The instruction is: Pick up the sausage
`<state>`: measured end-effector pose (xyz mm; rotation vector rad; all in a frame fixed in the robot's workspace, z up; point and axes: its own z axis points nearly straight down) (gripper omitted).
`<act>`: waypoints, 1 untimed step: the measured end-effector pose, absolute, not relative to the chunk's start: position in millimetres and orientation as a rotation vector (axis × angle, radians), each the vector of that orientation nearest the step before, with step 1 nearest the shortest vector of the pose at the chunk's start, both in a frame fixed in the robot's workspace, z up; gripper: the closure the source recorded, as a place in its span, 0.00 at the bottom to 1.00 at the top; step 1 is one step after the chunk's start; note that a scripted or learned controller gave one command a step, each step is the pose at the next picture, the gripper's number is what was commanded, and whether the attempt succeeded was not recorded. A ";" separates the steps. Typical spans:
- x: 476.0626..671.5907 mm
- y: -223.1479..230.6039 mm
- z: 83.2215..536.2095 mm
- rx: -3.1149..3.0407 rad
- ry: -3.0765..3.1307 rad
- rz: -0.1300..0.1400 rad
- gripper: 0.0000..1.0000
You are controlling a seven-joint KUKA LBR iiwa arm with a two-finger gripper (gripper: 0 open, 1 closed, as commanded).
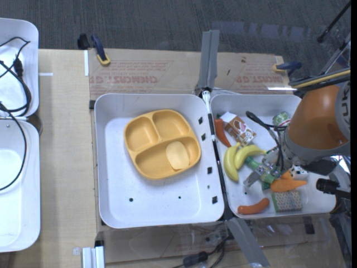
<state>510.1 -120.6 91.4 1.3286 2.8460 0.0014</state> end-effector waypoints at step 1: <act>477.9 -101.4 111.6 1.050 2.960 0.001 0.00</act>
